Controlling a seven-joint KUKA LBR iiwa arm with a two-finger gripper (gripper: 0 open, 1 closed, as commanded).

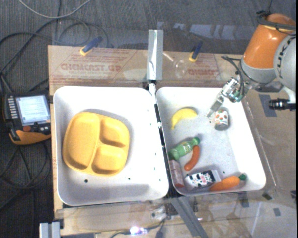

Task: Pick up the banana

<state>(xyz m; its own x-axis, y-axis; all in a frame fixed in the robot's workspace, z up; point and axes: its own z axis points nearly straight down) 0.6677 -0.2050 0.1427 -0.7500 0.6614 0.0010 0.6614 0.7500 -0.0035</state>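
One banana (183, 116), long axis lower-left to upper-right

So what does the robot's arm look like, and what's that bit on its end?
The arm is smooth and rounded, light grey with a big shiny orange band above the wrist. At its end sits a small gripper, silvery with a hint of green, ending in thin pale fingers. Black cables run close by the arm.

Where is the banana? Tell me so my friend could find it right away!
Look at the right bin, the one without the yellow tray. The banana lies near its upper left corner, above the green bottle. It is the only curved yellow thing there; the carrot and sausage are orange and red.
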